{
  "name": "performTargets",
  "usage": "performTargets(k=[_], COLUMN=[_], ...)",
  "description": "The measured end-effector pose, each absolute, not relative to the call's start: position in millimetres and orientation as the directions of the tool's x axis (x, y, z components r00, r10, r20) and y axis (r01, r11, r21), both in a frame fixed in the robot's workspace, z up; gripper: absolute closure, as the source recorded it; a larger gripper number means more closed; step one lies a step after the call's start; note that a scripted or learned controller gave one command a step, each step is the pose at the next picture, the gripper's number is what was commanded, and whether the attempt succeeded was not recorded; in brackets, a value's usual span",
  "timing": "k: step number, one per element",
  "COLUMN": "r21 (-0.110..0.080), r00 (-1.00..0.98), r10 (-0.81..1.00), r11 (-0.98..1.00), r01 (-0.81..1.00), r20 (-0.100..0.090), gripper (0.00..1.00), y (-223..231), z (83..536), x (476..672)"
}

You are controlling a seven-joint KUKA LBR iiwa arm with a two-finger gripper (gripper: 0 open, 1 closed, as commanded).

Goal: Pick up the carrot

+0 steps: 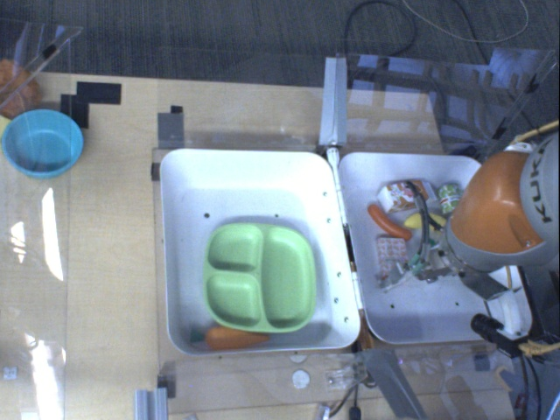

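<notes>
Camera view from above puts my gripper low over the right bin, under the wide orange band of my arm. Dark cables tangle around it, and I cannot tell whether it is released or clenched. Nothing shows in its grasp.

The carrot is in the other bin. It is a smooth, slim orange shape lying flat on the floor of the left bin, close to the front wall. Its long axis runs left to right, almost parallel to that wall. The right end narrows toward the bin's front right corner and the left end looks darker. Its upper side sits just against the front rim of the green plate, perhaps slightly under it.

That plate is a rounded square of matte green plastic, split into three compartments — two small ones stacked on the left and one tall one on the right. Both bins are shallow, white and smooth-walled with rounded corners.

The right bin holds a loose cluster near me: a glossy reddish sausage-shaped piece, a small yellow piece, a printed packet, a green-labelled item and a flat speckled pinkish packet.

Well apart on the pale wooden bench — far left — stands a round blue bowl.
</notes>
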State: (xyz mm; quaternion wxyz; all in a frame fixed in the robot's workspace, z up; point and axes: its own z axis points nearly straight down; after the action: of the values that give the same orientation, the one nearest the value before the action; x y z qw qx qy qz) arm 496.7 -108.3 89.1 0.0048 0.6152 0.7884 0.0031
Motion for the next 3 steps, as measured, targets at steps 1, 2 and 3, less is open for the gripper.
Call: performTargets(k=[1, 2, 3], r21=[0.012, 0.008, 0.034], r00=[-0.078, -0.016, -0.085], r10=[0.997, 1.000, 0.996], r11=[0.078, 0.016, 0.086], r01=[0.997, 1.000, 0.996], r20=[-0.001, -0.001, -0.013], gripper=[0.00, 0.00, 0.00], y=[-166, -137, -90], z=[89, 140, 98], x=[547.3, 617.6, 563.1])
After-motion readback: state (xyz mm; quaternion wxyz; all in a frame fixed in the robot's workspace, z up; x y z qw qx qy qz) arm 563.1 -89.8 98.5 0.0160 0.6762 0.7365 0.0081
